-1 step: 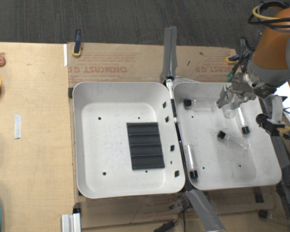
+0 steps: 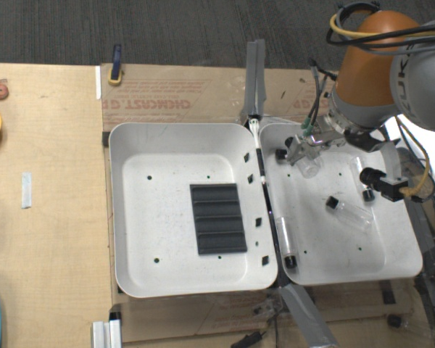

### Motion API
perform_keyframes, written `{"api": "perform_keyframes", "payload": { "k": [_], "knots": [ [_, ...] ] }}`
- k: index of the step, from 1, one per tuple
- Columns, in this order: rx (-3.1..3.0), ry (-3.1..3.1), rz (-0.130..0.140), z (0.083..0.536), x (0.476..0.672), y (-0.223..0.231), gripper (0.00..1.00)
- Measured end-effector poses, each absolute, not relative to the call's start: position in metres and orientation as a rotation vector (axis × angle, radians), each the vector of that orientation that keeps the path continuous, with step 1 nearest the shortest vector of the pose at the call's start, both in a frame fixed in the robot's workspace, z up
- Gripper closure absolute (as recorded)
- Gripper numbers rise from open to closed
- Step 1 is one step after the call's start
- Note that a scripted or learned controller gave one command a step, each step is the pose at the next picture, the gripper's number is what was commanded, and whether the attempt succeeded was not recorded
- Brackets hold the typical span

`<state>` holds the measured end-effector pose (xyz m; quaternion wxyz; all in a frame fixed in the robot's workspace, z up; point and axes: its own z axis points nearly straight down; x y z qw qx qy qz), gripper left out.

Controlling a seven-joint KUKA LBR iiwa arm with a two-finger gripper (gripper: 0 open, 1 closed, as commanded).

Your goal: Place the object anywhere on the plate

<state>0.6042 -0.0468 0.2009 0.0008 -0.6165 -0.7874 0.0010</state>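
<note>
A black ridged plate lies flat in the middle of the left bin. In the right bin a small clear object with a black cap rests near the middle. My gripper hangs over the right bin's far left corner, up and left of that object and apart from it. Something clear shows just below the gripper; I cannot tell whether it is held. The plate has nothing on it.
A pale tube with a black end lies along the right bin's left wall. A small black piece sits by the gripper, and a black fitting sits on the arm's side. Cardboard surrounds both bins.
</note>
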Motion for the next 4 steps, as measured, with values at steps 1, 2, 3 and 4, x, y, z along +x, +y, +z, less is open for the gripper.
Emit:
{"api": "perform_keyframes", "payload": {
  "k": [1, 2, 3, 4],
  "knots": [
    [-2.095, -2.339, 0.005, 0.212, 0.594, 0.006, 1.00],
    [-2.233, -2.207, 0.009, 0.190, 0.582, 0.085, 1.00],
    [-1.977, -2.442, 0.004, 0.261, 0.550, 0.113, 1.00],
    [-1.832, -2.551, 0.006, 0.247, 0.576, 0.148, 1.00]
  ]
}}
